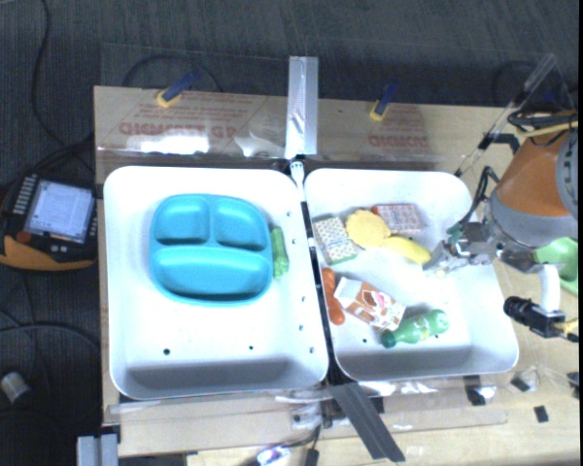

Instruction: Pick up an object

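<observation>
On the table (204, 115), the end effector (447, 256), its grip impossible to judge, hovers over the right bin (486, 348) just right of the banana (406, 250), with a green bottle (415, 328) below.

Grey arm with an orange band, ending in a small metal gripper

The arm (542, 197) is seen as a rounded grey body capped by a broad orange band (532, 175). Thin black cables (486, 178) are looped along its upper side. At its end a small gripper (454, 250) of pale, shiny metal is fitted, with dark parts set into it. Finer markings and screws cannot be made out.
</observation>
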`<state>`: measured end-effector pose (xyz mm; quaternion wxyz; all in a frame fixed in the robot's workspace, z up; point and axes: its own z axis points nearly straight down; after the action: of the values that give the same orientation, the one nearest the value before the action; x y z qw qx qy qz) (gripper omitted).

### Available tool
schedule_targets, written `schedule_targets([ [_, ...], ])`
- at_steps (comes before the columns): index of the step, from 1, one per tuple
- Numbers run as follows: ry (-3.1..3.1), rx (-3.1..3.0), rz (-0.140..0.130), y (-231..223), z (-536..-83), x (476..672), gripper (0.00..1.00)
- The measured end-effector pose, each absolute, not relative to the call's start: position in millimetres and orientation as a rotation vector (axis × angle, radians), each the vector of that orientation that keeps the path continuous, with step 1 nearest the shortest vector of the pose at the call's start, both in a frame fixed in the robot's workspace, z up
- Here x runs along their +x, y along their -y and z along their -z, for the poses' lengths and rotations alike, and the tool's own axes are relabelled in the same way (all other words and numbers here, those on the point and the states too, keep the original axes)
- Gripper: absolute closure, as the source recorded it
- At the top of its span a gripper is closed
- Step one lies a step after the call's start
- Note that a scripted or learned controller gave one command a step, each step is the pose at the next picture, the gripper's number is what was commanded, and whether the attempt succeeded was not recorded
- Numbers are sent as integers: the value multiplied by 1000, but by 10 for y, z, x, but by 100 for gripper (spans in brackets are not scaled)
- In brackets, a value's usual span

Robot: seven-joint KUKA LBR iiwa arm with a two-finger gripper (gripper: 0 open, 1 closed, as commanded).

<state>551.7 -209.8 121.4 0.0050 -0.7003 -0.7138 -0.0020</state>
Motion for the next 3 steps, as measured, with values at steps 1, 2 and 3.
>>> schedule_targets([
  [1,2235,-2193,6,2098,-1215,5517,0],
  [2,2230,-2210,-3,1775,-1166,5739,0],
  [3,2302,-2151,5,1916,-896,5727,0],
])
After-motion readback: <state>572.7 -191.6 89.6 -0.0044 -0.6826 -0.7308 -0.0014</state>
